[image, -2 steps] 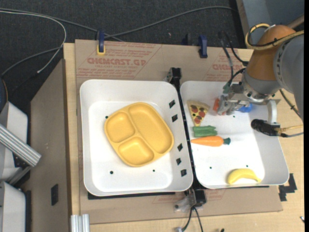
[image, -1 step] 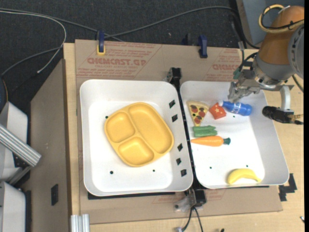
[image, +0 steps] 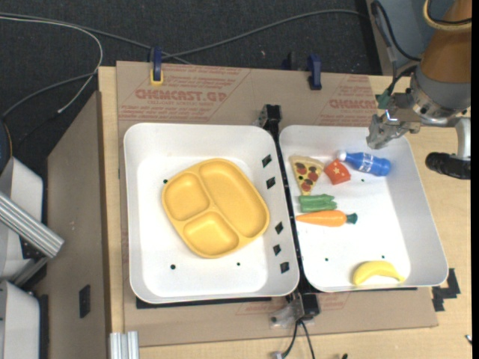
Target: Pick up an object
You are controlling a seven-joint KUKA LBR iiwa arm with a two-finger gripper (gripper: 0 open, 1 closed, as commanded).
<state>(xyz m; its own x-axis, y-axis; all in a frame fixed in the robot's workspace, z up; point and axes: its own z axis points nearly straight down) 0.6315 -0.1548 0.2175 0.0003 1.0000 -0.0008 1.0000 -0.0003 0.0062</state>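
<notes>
Banana (image: 378,273) lies far off; the blue bottle (image: 367,163) sits just below the pincer (image: 383,134), long axis crosswise. Pincer's state: can't tell.

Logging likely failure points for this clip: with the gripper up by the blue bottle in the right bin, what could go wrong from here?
1. The blue bottle lies on its side, so it may roll away from the gripper.
2. The red block touches the bottle and the pizza slice lies close by; a descent could knock them.
3. The gripper hangs near the right bin's far wall and could clip it.
</notes>
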